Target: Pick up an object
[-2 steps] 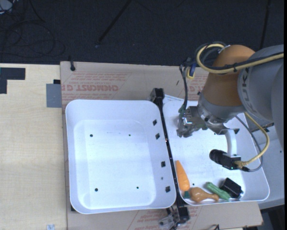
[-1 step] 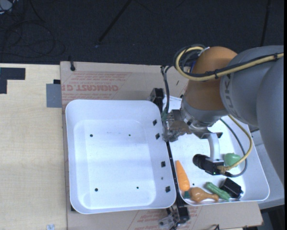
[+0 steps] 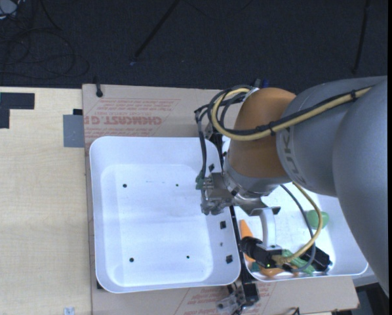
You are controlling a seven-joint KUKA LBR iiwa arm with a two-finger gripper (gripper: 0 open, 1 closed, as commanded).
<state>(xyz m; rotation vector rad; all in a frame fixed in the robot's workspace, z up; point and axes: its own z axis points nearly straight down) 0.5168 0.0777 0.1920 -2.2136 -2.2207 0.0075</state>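
1. You are looking down on a pale wood-grain bench with a sheet of brown cardboard laid on it; red printed lettering runs across the cardboard above the bins.
2. Behind the bench the room falls away into dark floor, with thin cables trailing across it.
3. A few dark rectangular marks and a grey patch sit on the bench's left part.
4. The left white bin lies on the cardboard; you can see small dark dots on its floor.
5. The right white bin touches it side by side and is largely covered by the arm, whose orange band hangs over the seam between the bins.
6. The gripper sits just at the left bin's right wall; you cannot tell how its claw stands or whether it has anything.
7. The objects lie in the right bin's near corner: an orange piece and, just beside it, a jumble of black, green and orange items, too tangled to name.
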